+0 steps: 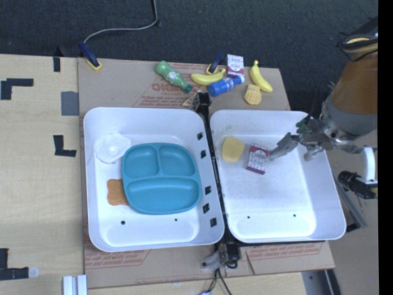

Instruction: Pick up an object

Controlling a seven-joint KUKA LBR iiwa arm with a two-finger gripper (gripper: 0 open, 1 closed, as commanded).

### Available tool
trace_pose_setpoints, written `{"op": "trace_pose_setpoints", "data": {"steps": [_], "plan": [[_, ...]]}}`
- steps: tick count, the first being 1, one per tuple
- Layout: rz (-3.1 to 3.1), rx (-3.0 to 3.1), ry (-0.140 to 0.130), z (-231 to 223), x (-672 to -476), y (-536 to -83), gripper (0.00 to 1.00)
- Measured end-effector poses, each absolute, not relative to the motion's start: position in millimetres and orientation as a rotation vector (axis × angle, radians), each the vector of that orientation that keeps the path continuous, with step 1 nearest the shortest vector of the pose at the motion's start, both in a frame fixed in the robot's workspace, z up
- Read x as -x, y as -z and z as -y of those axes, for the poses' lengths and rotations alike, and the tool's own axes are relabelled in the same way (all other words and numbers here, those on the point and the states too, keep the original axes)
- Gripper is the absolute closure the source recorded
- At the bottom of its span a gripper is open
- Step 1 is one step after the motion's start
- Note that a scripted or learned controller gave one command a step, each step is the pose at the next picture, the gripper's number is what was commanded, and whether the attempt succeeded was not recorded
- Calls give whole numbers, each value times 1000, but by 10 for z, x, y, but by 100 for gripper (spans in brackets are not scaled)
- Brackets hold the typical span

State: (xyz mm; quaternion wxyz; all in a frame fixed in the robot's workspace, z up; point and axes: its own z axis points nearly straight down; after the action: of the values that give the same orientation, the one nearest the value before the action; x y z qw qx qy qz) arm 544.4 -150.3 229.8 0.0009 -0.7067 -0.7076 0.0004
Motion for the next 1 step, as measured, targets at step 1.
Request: {"op": "trace_pose_setpoints", "data": {"steps": [1], "plan": [[2225, 2221, 6, 1222, -5826, -867, 0]]}}
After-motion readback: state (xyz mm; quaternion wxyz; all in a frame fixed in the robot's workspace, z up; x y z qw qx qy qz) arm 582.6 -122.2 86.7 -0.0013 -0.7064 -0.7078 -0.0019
